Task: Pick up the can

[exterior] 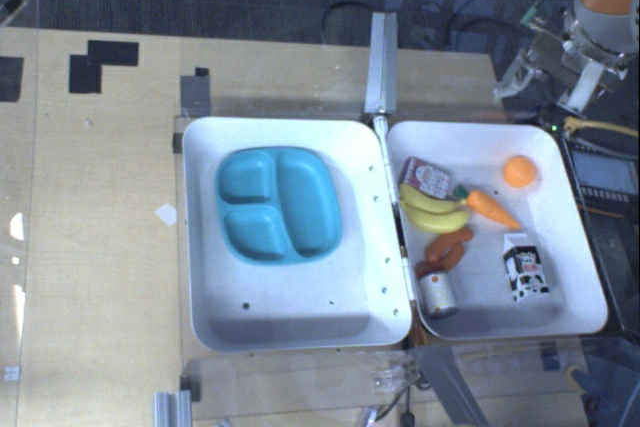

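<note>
One can [437, 293] lying in right bin's [590, 265] near-left corner, hand [545, 75] above far edge, grip state unclear

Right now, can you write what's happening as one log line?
task: pick up can | gripper: above right bin's far corner | can: lying in right bin, near edge, untouched

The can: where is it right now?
In the camera view, the can lies in the right bin, near its front-left corner, just below the brown sausage and left of the black-and-white carton.
</note>
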